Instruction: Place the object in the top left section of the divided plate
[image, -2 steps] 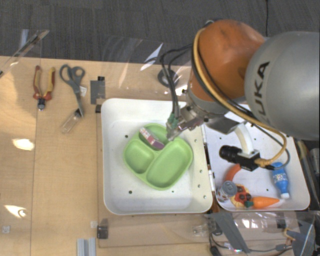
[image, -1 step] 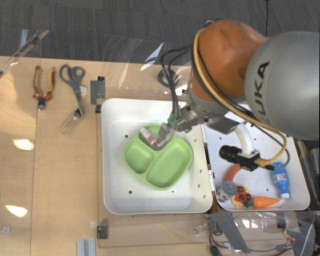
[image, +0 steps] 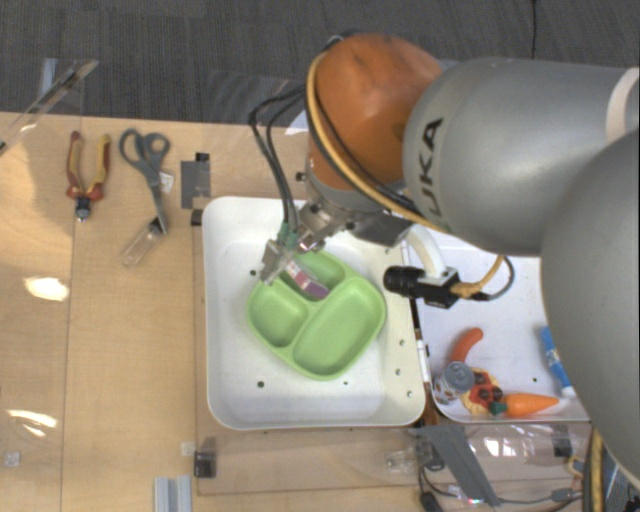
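Note:
A green divided plate (image: 335, 330) lies in the left white bin (image: 235, 390), turned at an angle. A small purple and pink object (image: 309, 286) rests in the plate's upper compartment, near the ridge that divides it from the left compartment. My gripper (image: 286, 254) hangs over the plate's upper left rim, just up and left of the object. The big grey and orange wrist hides most of the gripper from above. I cannot tell whether the gripper touches the object.
The right bin (image: 520, 300) holds an orange-red sausage shape (image: 465, 345), a carrot (image: 530, 405), a blue item (image: 555, 360) and small toys (image: 485, 392). Pliers (image: 85, 170), scissors (image: 150, 170) and a black block (image: 195, 180) lie on the bench at left.

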